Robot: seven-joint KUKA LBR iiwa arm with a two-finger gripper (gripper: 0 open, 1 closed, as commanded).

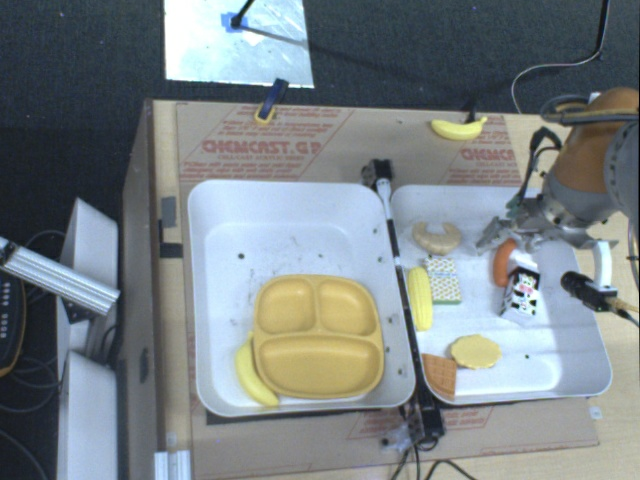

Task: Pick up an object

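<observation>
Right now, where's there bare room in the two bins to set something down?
Left bin: the far strip behind the yellow divided plate is bare. Right bin: its near right corner, past the round cracker, is free. It is crowded around the corn, sponge and gripper.

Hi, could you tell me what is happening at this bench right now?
A grey and orange robot arm reaches in from the right over the right bin, its gripper low beside an orange carrot-like toy and a black-and-white toy. I cannot tell whether it holds anything. That bin also holds a corn cob, a cookie and other toy food. The left bin holds a yellow divided plate and a banana.
</observation>
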